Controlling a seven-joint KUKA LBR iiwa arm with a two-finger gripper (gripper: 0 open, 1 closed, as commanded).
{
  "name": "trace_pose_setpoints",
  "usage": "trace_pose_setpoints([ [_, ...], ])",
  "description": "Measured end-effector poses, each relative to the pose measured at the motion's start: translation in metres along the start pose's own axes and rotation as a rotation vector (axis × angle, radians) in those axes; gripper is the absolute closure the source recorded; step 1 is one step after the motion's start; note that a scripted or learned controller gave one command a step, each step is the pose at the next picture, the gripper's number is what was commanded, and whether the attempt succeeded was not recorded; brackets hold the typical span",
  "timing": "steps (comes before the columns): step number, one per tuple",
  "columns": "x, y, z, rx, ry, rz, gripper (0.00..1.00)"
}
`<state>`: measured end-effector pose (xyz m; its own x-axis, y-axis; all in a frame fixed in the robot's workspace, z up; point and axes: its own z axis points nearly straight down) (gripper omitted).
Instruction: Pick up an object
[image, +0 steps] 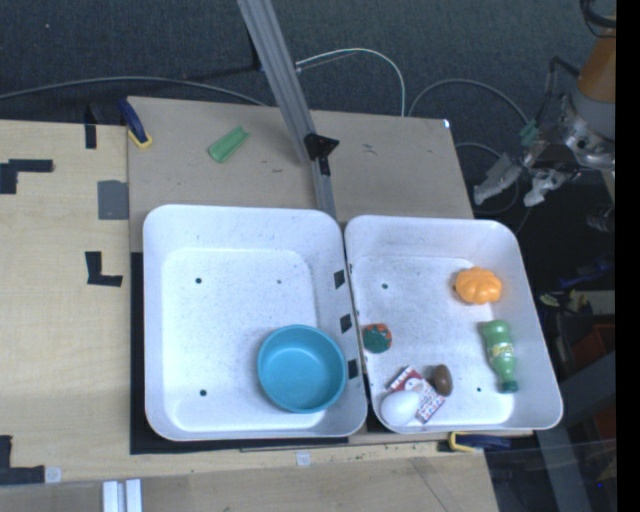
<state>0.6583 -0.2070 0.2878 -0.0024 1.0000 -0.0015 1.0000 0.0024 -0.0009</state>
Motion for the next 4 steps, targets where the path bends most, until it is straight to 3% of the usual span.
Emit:
trace_pose_setpoints([
  [1, 0.0, 0.0, 0.0, 0.001, 0.0, 0.0, 0.0],
  [2, -0.002, -0.006, 0.045, 0.004, 0.001, 0.001, 0.0],
  [4, 0.009, -0.006, 0.17, 0.007, 0.002, 0.001, 0.0],
])
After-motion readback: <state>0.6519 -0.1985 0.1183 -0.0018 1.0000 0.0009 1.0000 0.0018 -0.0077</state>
